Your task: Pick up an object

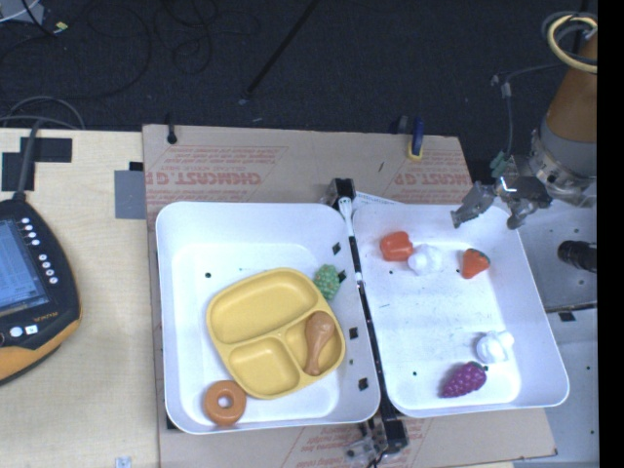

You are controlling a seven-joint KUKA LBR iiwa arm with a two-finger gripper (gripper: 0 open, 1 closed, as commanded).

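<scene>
Two white bins side by side. Left bin (pixel 185 261): doughnut (pixel 224 403), yellow divided tray (pixel 263 330) bearing drumstick (pixel 318 341), green cluster (pixel 328 281). Right bin (pixel 429 359): purple grapes (pixel 463 379), white piece (pixel 492 347), strawberry (pixel 474 262), orange piece (pixel 396 246) touching white lump (pixel 423 258); middle floor bare. Gripper (pixel 492 208) above far right rim, fingers spread, holding nothing.

Robotics laboratory, teach pendant (pixel 29 281) at left of the bench (pixel 88 164), loose cables (pixel 88 27) on dark floor, cardboard sheet (pixel 292 164) beneath two white bins (pixel 195 224)

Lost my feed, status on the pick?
Pincer open, holding nothing, above right bin's far edge. Strawberry nearest, untouched. Nothing in the way.
</scene>
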